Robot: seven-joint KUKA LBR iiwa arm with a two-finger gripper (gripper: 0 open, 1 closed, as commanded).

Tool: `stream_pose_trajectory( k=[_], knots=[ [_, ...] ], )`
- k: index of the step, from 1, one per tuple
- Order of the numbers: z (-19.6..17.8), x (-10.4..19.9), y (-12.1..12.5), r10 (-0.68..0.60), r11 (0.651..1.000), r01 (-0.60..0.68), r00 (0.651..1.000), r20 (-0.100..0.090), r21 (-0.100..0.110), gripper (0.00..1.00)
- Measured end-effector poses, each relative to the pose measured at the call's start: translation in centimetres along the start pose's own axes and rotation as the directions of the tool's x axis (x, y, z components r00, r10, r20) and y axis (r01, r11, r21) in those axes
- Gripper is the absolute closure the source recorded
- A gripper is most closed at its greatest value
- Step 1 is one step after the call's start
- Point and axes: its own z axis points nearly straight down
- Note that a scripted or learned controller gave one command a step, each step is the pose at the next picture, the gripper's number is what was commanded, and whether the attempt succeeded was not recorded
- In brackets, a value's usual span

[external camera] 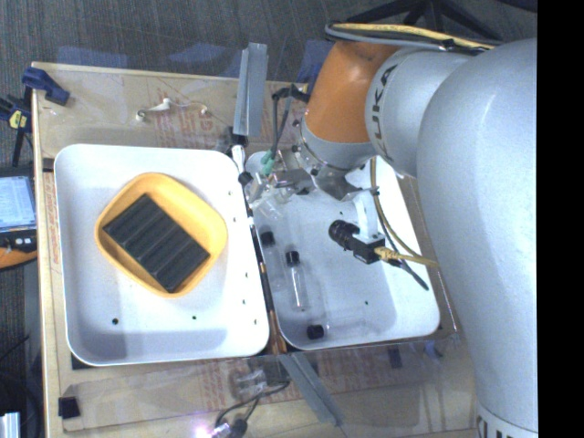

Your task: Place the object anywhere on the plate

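Small green-and-white object, probably light and stiff, lies at the right white bin's top-left corner beside the gripper, whose opening cannot be told; grasp its narrow sides for the yellow square plate.

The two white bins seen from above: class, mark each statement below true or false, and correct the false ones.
1. The yellow plate lies in the left bin. True.
2. A dark ridged insert sits on the plate. True.
3. The arm hangs over the left bin. False: it hangs over the right bin.
4. The plate is round and blue. False: it is yellow, roughly square with rounded corners.
5. Small dark items, such as this one, lie on the floor of the right bin. True.
6. The two bins are stacked one on the other. False: they stand side by side on the bench.
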Motion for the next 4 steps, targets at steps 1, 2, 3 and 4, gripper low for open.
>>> stream_pose_trajectory(
  k=[1,2,3,4],
  knots=[
    [0.2,3.9,3.0,-0.131,0.991,0.131,0.991,0.001,-0.002,1.0],
    [0.3,8.2,2.8,-0.246,0.969,0.246,0.969,-0.001,0.003,1.0],
    [0.1,10.7,4.0,-0.318,0.948,0.318,0.948,0.002,-0.003,1.0],
    [-0.2,20.2,6.0,-0.392,0.92,0.392,0.92,0.0,-0.002,1.0]
  ],
)
